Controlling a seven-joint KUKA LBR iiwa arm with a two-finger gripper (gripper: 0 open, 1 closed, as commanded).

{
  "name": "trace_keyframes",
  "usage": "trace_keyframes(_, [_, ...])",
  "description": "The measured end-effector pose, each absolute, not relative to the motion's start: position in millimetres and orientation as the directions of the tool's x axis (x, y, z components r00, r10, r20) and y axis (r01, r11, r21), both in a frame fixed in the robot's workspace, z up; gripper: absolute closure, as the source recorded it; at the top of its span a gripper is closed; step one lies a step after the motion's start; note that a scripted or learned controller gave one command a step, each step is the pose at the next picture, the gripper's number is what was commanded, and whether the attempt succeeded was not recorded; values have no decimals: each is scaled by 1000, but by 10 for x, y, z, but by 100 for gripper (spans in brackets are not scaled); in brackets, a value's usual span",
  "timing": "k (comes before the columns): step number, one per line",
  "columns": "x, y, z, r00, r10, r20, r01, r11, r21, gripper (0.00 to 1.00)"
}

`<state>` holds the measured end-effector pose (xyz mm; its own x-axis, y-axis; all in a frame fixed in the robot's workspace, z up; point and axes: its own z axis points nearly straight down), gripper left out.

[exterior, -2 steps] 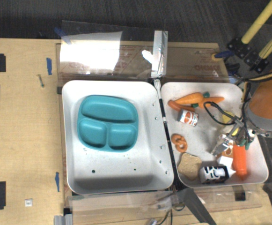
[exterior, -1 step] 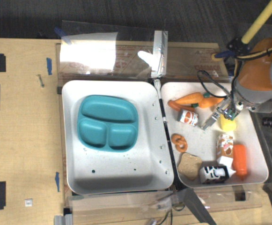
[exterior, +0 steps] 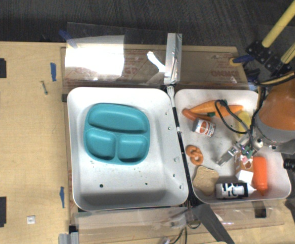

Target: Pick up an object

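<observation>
So going left to right: the left bin (exterior: 81, 187) is carrying exactly one thing, a teal divided plate (exterior: 118, 132) with three compartments, sitting toward the far-left part of that bin and lying flat.

The right bin (exterior: 279, 192) is where the clutter is sitting. Near its left edge there's one pretzel (exterior: 194, 154), and a slice of bread (exterior: 205, 179) is lying close to the near-left corner. Toward the far edge one carrot (exterior: 208, 108) is lying on its side, with one small red-and-white can (exterior: 204, 127) just beside it on the near side. A black cable (exterior: 226, 115) is looping over that far area, next to something yellow (exterior: 243, 119) I can't make out. Along the near edge one dark bottle with a white label (exterior: 232, 189) is lying down, and an orange cylinder-shaped thing (exterior: 260, 174) is lying just to its right, next to a small white piece.

The gripper (exterior: 237, 152) is hanging low around the middle of the right bin, coming in under the arm's orange band (exterior: 284, 111). Honestly I can't tell if it's clamped or spread, and nothing is visibly sitting in it.
</observation>
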<state>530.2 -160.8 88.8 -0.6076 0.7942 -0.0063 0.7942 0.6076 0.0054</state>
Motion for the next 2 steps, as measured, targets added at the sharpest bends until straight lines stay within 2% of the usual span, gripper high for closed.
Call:
trace_keyframes(1, [5341, -1609, 1013, -610, 793, -17, 792, 610, 13, 100])
trace_keyframes(2, [4996, -1734, 898, -834, 552, -14, 551, 834, 6, 100])
